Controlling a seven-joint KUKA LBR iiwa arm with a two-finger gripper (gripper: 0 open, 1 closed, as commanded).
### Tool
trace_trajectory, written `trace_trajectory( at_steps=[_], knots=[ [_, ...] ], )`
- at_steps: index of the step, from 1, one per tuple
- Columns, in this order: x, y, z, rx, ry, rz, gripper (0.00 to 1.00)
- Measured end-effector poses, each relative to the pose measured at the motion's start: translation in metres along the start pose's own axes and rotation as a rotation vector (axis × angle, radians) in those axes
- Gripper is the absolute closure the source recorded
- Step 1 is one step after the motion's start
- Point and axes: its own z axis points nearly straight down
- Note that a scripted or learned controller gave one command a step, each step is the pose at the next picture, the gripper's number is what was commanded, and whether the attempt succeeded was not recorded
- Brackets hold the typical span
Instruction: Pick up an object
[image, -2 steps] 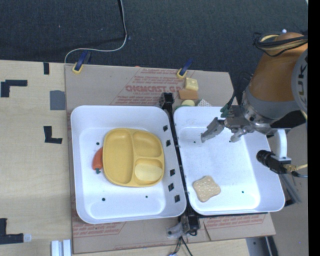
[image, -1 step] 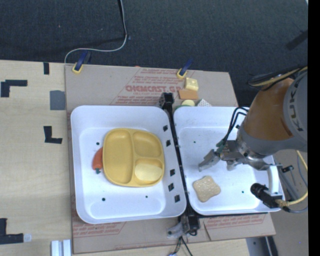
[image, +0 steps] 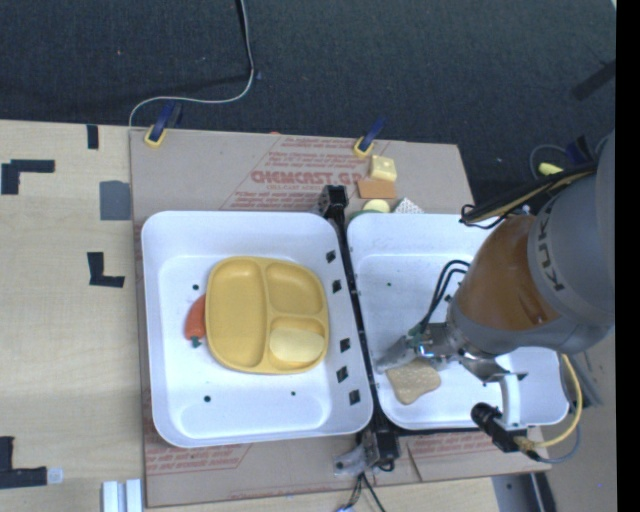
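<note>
A flat tan, bread-like piece (image: 414, 383) lies near the front left of the right bin (image: 400, 250). My gripper (image: 412, 352) hangs low just above and behind it, reaching in from the right under the grey arm with its orange band (image: 505, 285). In the left bin (image: 170, 400) a yellow divided plate (image: 250, 300) carries a pale yellow item (image: 297, 344) in its front right compartment. An orange-red object (image: 195, 320) peeks out from under the plate's left edge.
Behind the right bin, on the cardboard, sit a yellow and orange block stack (image: 380, 177), a pale green item (image: 375, 207) and a white piece (image: 406, 207). A black divider with clips (image: 345, 300) runs between the bins. Cables (image: 530, 435) trail at the front right.
</note>
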Motion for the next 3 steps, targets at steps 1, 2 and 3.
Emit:
trace_trajectory(
  at_steps=[1, 2, 3],
  knots=[
    [-0.056, 0.001, -0.043, 0.0, 0.0, 0.001, 0.0],
    [0.008, 0.001, -0.003, 0.0, 0.0, -0.005, 0.0],
    [-0.004, 0.001, -0.005, 0.0, 0.005, -0.004, 0.0]
  ],
)
